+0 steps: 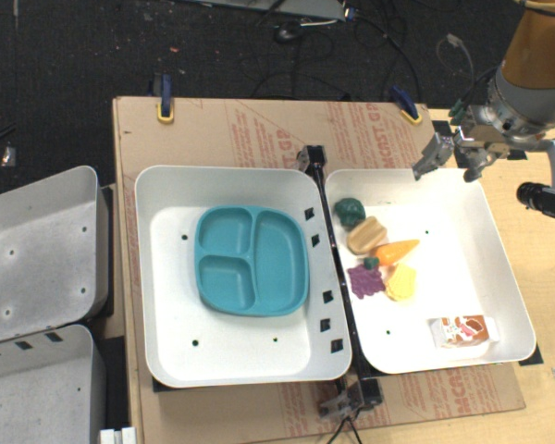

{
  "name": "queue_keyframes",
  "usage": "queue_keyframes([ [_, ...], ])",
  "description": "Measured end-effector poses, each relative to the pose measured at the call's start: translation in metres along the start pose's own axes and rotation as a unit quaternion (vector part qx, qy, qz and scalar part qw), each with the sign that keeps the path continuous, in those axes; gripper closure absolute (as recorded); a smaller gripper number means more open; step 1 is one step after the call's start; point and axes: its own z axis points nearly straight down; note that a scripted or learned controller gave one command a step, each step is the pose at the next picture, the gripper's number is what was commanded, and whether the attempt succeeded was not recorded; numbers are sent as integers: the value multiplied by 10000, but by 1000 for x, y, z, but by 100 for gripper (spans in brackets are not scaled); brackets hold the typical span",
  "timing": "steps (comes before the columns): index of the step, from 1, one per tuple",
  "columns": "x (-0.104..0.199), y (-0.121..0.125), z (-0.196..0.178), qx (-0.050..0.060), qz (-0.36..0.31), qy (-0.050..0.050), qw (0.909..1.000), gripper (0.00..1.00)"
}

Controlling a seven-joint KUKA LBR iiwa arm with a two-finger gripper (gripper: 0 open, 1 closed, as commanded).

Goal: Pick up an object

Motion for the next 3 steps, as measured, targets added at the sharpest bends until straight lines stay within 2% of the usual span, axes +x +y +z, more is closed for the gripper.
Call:
queue_keyframes([
  [1,0,2,-7,-59,-11,-11,10000,0],
  [2,-10,1,47,-40,2,-7,10000,0],
  [3,-3,-7,99,-32,-3,-2,10000,0],
])
